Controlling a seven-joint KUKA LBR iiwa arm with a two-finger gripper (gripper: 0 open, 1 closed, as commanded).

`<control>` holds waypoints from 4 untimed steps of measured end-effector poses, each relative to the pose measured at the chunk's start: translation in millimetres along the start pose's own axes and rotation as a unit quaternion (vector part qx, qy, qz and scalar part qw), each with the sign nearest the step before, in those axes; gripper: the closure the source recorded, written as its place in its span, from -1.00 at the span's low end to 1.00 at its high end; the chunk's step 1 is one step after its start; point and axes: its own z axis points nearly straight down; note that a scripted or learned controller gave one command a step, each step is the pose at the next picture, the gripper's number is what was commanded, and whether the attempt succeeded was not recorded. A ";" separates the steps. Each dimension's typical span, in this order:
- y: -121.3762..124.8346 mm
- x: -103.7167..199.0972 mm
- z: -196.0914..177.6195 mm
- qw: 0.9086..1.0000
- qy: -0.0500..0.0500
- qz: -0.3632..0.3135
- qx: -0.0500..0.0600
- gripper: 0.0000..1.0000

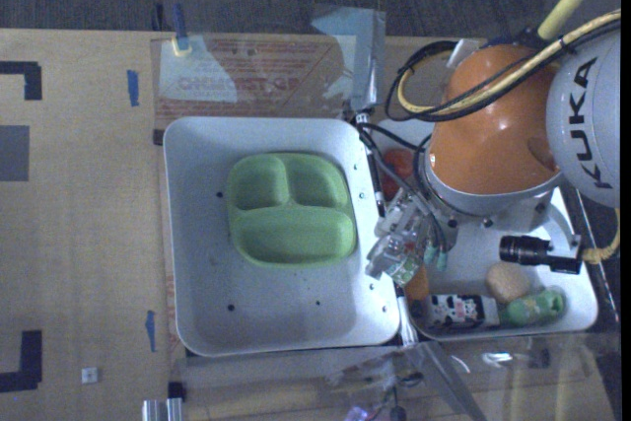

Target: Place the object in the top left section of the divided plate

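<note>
Fingers (390, 257) spread above bin wall (363, 171), green divided plate (292, 238) lying left-right

You're looking at a robotics lab: a KUKA arm (513, 128) trailing loose cables (424, 84), a plywood bench (79, 212) marked with blue and black tape left of the gripper (404, 246), grey carpet beyond.

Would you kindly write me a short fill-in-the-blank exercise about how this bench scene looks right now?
1. The divided plate is coloured ____.
2. The plate lies in the ____ of the two white bins, as the camera sees them.
3. The gripper hangs over the rim between the bins, beside the plate's ____ edge in the camera view.
4. The plate has ____ sections.

Missing words: green; left; right; three
</note>
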 end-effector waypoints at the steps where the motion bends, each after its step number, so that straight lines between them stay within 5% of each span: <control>1: 74.0 37.4 71.8 0.988 0.000 -0.152 0.000 1.00; 2: 73.8 37.1 71.7 0.988 0.000 -0.152 0.000 -1.00; 3: 101.9 10.4 -46.7 0.995 -0.002 -0.101 -0.001 -1.00; 4: 17.5 12.9 -11.7 0.992 0.000 0.126 0.000 -1.00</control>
